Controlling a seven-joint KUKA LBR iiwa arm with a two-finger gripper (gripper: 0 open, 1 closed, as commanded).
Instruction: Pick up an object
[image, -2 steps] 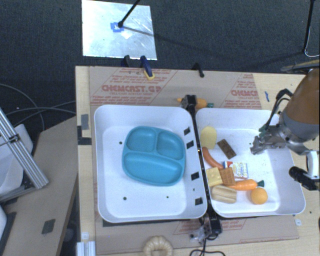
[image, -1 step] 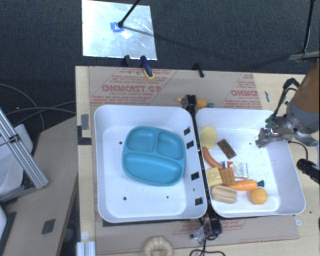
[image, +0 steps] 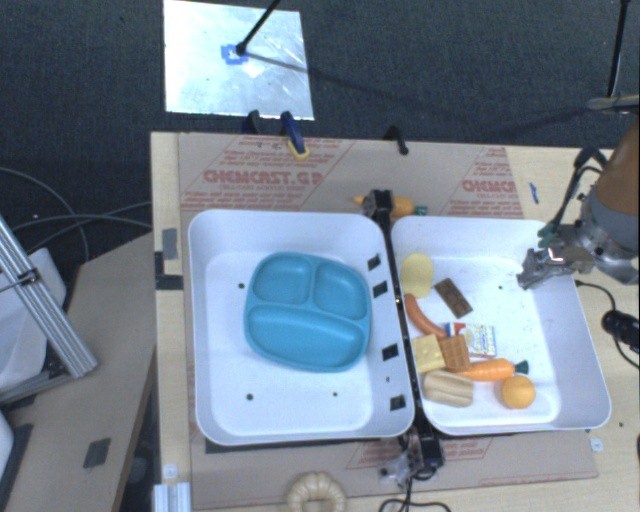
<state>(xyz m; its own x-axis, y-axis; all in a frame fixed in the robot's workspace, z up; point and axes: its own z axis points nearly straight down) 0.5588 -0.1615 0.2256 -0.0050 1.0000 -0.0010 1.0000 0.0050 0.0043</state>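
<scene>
Hovering above the upper right edge of the right bin (image: 575, 330): gripper (image: 534, 268), finger spacing impossible to tell, nothing visibly held. Candidate item: carrot (image: 488, 371), lying low in that bin, down and left of the gripper, long axis roughly side to side. Just beside it: orange ball (image: 517, 392), bread roll (image: 447, 389).

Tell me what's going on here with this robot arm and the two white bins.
A grey robot arm reaches in from the right, and its gripper sits over the far right edge of the right bin. Nothing shows between its fingers, so no pick has happened yet. The right bin holds toy food along its left side and front: a carrot, an orange ball, a bread roll, a sausage, crackers and a chocolate bar. The left bin holds a blue divided plate.
</scene>
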